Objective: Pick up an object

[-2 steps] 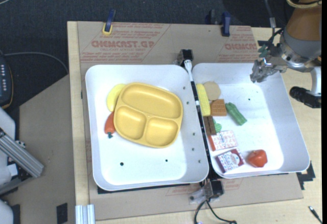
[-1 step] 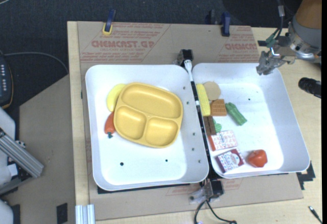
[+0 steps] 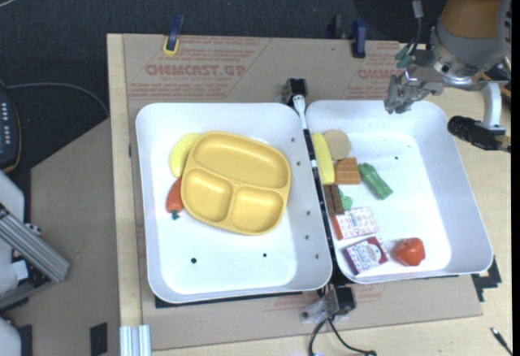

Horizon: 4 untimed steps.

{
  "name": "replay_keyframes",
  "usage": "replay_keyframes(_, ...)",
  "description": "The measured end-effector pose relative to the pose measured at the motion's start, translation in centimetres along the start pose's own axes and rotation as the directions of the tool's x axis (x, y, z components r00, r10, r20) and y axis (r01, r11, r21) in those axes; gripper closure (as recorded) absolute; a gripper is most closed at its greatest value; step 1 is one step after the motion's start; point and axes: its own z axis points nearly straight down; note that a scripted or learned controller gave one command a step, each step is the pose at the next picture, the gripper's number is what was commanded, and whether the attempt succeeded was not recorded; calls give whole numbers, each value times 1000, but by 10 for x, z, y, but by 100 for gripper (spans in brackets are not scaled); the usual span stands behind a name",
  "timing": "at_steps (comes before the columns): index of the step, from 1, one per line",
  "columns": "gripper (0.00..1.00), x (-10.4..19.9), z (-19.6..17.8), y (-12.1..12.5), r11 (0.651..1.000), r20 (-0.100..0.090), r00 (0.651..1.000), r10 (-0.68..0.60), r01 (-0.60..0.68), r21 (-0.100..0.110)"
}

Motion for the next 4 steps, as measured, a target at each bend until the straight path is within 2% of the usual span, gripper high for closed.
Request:
replay_keyframes(1,100,54,7,13,1000,0,1000,-1,1,1)
replay_keyframes(3,100,155,17,9,1000,-2,1000,-2,2,5)
replay_keyframes(4,100,214,-3,13,1000,-3,1000,-3,3,-1)
